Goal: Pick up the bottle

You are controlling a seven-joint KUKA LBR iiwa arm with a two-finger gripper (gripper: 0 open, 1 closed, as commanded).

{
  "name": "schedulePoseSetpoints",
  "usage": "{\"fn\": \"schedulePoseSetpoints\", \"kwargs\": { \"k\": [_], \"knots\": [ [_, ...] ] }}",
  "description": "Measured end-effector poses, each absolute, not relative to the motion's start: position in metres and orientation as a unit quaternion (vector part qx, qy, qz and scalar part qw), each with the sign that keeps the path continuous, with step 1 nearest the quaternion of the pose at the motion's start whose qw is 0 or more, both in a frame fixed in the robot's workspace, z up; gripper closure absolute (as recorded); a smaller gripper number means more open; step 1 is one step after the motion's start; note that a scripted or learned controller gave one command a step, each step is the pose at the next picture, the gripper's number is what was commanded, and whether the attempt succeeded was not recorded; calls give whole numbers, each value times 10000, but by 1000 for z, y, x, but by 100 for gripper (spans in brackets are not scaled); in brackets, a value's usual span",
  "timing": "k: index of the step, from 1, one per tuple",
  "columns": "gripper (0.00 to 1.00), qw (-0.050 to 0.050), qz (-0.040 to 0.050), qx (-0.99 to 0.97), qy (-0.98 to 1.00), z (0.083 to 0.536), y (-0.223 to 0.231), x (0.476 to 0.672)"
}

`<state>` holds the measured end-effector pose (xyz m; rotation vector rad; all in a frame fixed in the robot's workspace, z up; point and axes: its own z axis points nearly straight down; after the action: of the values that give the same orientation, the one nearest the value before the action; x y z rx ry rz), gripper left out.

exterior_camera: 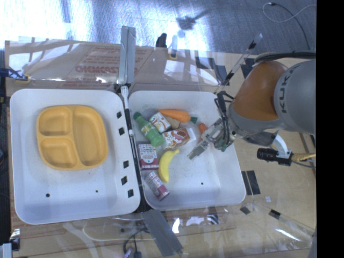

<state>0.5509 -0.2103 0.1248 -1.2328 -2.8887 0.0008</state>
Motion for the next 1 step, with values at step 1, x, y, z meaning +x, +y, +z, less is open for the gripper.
{"fn": "schedulePoseSetpoints", "kwargs": {
  "k": [1],
  "knots": [
    [0, 19, -2, -2361, -9717, 185, -194, 477]
  ]
}}
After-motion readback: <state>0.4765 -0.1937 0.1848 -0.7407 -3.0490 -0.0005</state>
